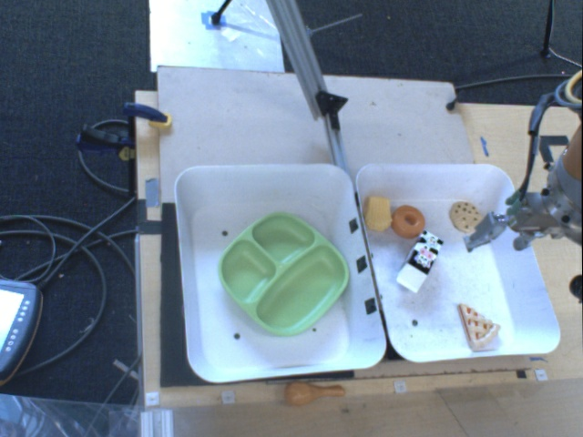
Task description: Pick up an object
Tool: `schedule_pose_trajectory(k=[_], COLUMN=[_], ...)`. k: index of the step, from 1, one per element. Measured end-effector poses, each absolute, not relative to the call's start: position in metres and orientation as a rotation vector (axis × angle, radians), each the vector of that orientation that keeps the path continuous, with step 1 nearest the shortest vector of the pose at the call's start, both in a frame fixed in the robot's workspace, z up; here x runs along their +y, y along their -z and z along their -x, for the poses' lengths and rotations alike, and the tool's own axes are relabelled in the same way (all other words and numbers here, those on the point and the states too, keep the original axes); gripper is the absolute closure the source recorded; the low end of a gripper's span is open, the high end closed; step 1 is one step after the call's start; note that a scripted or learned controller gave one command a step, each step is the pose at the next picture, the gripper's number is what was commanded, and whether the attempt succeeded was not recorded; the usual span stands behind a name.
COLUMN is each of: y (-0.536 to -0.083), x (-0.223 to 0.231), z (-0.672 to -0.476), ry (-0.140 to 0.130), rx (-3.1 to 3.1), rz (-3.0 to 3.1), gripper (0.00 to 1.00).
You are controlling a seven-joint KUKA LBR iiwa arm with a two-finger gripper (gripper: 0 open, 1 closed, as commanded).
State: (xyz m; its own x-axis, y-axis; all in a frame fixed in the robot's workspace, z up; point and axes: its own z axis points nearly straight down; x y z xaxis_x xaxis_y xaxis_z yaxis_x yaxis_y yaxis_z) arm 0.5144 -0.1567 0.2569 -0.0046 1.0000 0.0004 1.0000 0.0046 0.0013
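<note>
**Gripper Above Right Bin, Nothing Held**

While the arm reaches in from the right, its gripper point(483, 232) sits over the upper right part of the right bin point(533, 330), near the cookie point(465, 214). Whether the claw is spread or pressed together cannot be told from this angle; no object shows between its tips.

Contents of the right bin: a yellow block point(378, 213) lies at the upper left, touching or just beside an orange donut point(408, 220). A small milk carton point(420, 262) with black and white markings lies tilted below the donut. The cookie rests at the upper middle, just left of the gripper. A pizza slice point(478, 327) lies near the lower right corner, well apart from the rest.

Contents of the left bin point(196, 335): one green divided plate point(283, 273) with three compartments, lying flat near the centre.

Outside the bins, a tan wooden piece point(313, 392) lies on the bench point(392, 116) just below the left bin's front edge.
</note>
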Motion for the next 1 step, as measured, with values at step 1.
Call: schedule_pose_trajectory(k=[1], y=[-0.257], x=[-0.1566], z=[-0.5145], ry=[-0.003], rx=[2.224], rz=[-2.217], gripper=[0.0])
